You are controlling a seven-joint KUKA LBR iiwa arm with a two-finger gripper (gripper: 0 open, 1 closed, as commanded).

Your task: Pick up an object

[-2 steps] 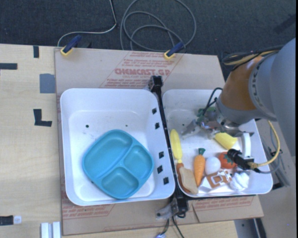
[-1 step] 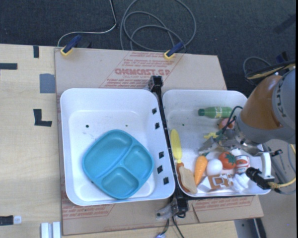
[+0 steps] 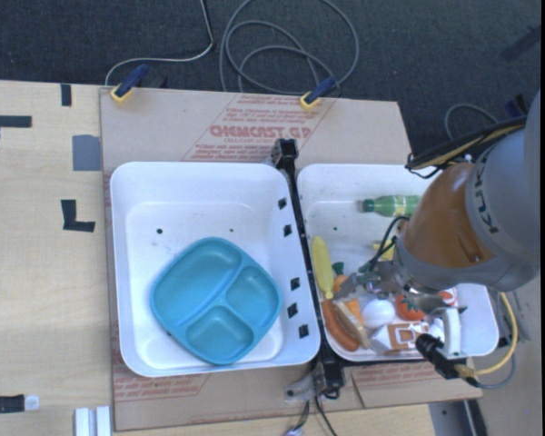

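Now, reading across from the left, the left bin [image 3: 127, 243] holds a blue divided plate [image 3: 216, 300], lying flat and well apart from the arm. Over the black divider, the right bin [image 3: 345, 178] carries the clutter: a yellow corn-like piece [image 3: 322, 266] with its long axis running roughly up and down the view along the bin's left side, an orange-brown sausage-like piece [image 3: 339, 327] slanting below it, a white egg-like ball [image 3: 378, 312] just beside that, and a green bottle [image 3: 392, 205] lying on its side at the far edge, long axis across the view. The gripper [image 3: 388, 284] sits down among the pile, just above the white ball, so the nearest pickings lie to its left and toward the near wall. Its wrist hides the grasp, so I cannot tell whether it has anything.
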